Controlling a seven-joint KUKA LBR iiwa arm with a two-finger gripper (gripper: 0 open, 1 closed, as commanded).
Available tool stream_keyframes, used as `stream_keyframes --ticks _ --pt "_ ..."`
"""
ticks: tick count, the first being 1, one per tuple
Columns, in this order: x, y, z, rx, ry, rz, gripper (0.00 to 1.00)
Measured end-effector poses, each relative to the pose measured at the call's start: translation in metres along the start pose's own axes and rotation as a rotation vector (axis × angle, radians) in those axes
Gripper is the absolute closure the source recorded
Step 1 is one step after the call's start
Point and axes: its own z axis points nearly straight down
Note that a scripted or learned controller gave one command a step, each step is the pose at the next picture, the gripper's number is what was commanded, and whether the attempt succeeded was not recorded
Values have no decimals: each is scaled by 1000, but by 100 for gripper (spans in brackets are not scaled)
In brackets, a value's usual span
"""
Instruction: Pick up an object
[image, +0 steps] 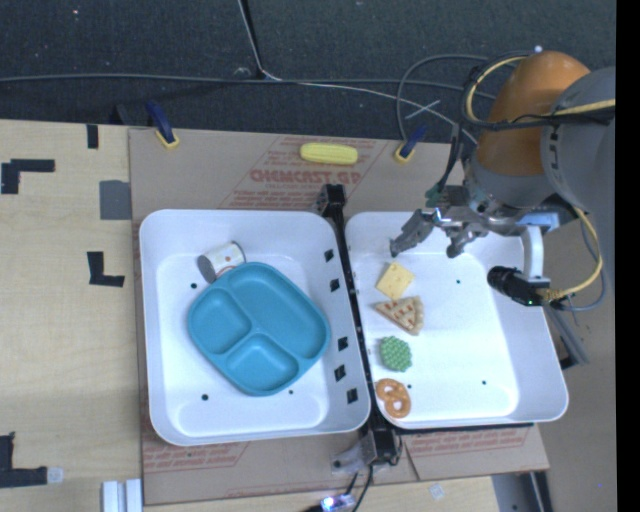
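Observation:
My gripper (436, 240) hangs over the back of the right bin (500, 395), its two fingers spread apart with nothing between them. Just below and left of it lies a yellow cheese-like block (395, 279). A tan waffle wedge (402, 314), a round green piece (395, 353) and a pretzel (393, 398) lie in a line toward the bin's front, all along its left side.
The left bin (165, 400) holds a blue divided tray (259, 327) and a small cup (221, 261) on its side. A yellow banana-like object (328, 153) lies on the cardboard behind the bins. Cables run across the dark back area.

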Motion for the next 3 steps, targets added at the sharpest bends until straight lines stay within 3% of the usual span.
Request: stream_keyframes --ticks 3 --pt "2 -3 123 -1 -2 0 0"
